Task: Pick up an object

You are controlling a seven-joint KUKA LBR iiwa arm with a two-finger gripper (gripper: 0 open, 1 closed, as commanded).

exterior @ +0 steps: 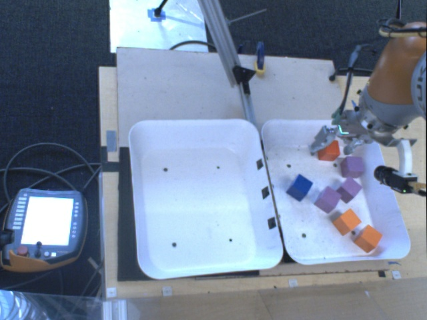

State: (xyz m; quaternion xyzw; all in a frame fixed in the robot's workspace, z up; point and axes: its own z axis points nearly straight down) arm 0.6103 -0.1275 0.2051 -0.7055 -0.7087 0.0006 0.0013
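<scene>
The right bin holds several small blocks. An orange block lies near its far edge, and my gripper hangs right over it, partly covering its top. Whether the block is gripped is hidden by the wrist. Three purple cubes sit just right of and nearer than it. A blue cube rests towards the bin's left wall. Two more orange blocks lie by the near right corner.
The left bin stands beside the right one, sharing a rim with black clips. A slanted metal pole with a clamp crosses the board behind the bins. A teach pendant lies on the floor at the left.
</scene>
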